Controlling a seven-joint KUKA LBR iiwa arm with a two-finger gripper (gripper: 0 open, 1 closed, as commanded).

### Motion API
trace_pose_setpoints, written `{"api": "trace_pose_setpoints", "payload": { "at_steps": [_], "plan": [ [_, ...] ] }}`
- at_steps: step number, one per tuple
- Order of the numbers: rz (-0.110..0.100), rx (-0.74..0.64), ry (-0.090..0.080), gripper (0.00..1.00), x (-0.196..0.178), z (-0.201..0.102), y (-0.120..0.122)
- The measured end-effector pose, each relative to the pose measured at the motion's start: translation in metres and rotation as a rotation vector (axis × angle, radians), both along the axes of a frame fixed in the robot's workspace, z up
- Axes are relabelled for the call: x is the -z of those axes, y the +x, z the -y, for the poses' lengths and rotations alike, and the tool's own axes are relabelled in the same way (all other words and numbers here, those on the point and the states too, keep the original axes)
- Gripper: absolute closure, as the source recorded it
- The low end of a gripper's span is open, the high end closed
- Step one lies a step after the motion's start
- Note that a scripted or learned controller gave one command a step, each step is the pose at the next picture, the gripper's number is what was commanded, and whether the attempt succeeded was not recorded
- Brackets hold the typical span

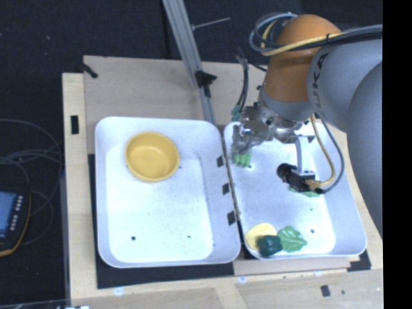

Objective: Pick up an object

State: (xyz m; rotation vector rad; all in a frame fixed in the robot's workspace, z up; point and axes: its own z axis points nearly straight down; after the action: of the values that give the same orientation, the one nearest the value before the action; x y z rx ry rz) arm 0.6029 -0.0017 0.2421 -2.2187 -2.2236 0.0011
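Arm: I see my grey arm reaching in over the right bin, its orange band above the wrist.
Tool: I place the tool low at that bin's back left corner, hard against the wall shared with the left bin.
Tool state: whether the tool is apart or together, I cannot tell; the wrist hides it.
Nearest object: a small green piece lies right under the tool tip, beside the dividing wall. I cannot see it held.
Other candidates: a yellow lump, a dark teal block and a light green piece sit bunched and touching at the right bin's front left corner.
Left bin: the left bin carries one yellow bowl near its back left corner.
Doing it well: I judge the small green piece is the target. I would come straight down, keep clear of the wall so nothing snags on the rim, close only once the piece is centred, then lift slowly and check it comes up.
Risk: being so close to the wall, the piece could slide or get pinched at the edge.
Count: two bins, one bowl, four small objects, one arm.
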Motion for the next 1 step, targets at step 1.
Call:
{"api": "trace_pose_setpoints", "payload": {
  "at_steps": [1],
  "plan": [
    [0.001,-0.001,0.001,1.0,-0.0035,-0.0481,0.0261]
  ]
}}
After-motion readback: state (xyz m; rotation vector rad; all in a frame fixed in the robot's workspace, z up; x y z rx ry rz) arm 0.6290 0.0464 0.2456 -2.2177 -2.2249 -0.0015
